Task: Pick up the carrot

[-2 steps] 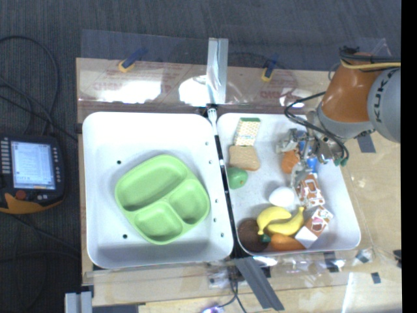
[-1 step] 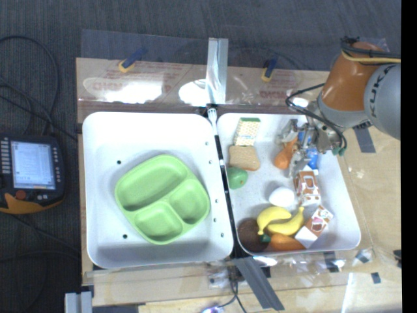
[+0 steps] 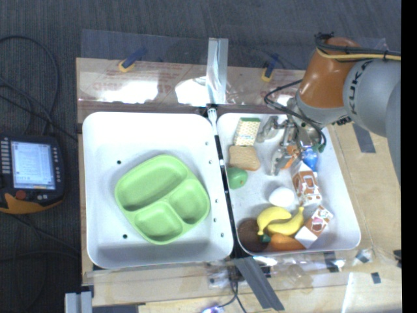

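Carrot (image 3: 285, 242): it lies at the near edge of the right bin (image 3: 345, 204), mostly covered. Only a short orange stretch is exposed, tucked under the banana (image 3: 280, 220), with a small carton (image 3: 315, 225) touching its right end and a dark brown round item (image 3: 247, 230) at its left.

Largest first. The left bin (image 3: 104, 175) holds a green divided plate (image 3: 163, 197). The right bin is crowded: the arm (image 3: 339, 83) reaches in over its far end, and the hand (image 3: 291, 150) hangs low there among the clutter, well apart from the carrot. Whether the hand is released or clenched cannot be told; nothing can be made out in its grip.

Handling, as a judgement: the carrot looks like a toy, so expect it to be light, stiff and smooth, liable to slip from a shallow pinch. The body tapers; grip across the exposed middle, not the tip. The banana overlaps it and may lift or roll with it.
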Controlling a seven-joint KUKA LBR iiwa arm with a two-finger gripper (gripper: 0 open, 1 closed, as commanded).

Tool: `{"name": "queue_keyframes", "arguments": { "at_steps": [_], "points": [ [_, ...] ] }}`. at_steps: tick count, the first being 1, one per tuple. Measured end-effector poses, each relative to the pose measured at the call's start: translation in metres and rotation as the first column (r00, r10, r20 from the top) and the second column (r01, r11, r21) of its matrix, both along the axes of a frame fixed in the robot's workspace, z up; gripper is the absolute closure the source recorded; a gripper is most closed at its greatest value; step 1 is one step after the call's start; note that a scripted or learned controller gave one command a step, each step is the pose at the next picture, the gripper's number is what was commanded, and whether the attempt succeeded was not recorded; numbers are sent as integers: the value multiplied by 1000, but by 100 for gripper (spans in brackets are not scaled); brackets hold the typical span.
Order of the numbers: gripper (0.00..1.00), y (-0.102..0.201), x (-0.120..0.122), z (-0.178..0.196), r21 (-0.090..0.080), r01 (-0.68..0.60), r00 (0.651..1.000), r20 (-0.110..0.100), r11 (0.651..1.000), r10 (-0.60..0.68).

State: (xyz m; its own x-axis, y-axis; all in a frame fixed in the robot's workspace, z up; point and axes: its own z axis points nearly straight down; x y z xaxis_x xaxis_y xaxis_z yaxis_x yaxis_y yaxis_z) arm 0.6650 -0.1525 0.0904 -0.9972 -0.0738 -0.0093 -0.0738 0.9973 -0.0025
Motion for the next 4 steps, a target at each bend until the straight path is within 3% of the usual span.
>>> {"name": "queue_keyframes", "arguments": {
  "at_steps": [1, 2, 3, 4],
  "points": [
    [0, -54, -42, 0, 1, 44, 999, 1, 999, -44],
    [0, 36, -5, 0, 4, 153, 988, 3, 988, -153],
    [0, -68, -64, 0, -2, 206, 979, 3, 979, -205],
    [0, 25, -55, 0, 6, 286, 958, 6, 958, -286]
  ]
}}
